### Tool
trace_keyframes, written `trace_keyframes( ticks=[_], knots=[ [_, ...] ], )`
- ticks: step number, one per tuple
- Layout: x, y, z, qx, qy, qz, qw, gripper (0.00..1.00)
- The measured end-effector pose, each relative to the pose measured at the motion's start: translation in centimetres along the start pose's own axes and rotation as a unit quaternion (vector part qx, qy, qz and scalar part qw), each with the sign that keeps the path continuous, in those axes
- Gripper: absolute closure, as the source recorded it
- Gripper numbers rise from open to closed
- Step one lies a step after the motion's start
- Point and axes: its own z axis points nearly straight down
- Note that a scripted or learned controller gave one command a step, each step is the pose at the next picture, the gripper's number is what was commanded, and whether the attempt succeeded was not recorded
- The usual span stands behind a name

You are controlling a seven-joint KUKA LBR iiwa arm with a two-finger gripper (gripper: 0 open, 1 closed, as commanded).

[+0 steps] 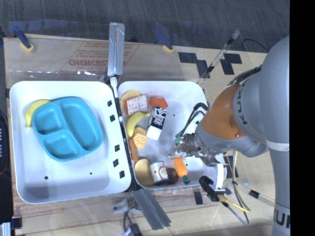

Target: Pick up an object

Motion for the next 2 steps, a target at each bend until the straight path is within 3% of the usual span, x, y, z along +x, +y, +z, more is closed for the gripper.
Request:
trace_keyframes(
  ticks=[1, 2],
  knots=[
    [1.88, -0.34, -16.81, -0.001, 0.0, -0.083, 0.9965, 1.0],
    [1.95, -0.32, -17.6, 0.002, 0.001, -0.086, 0.9963, 1.0]
  ],
)
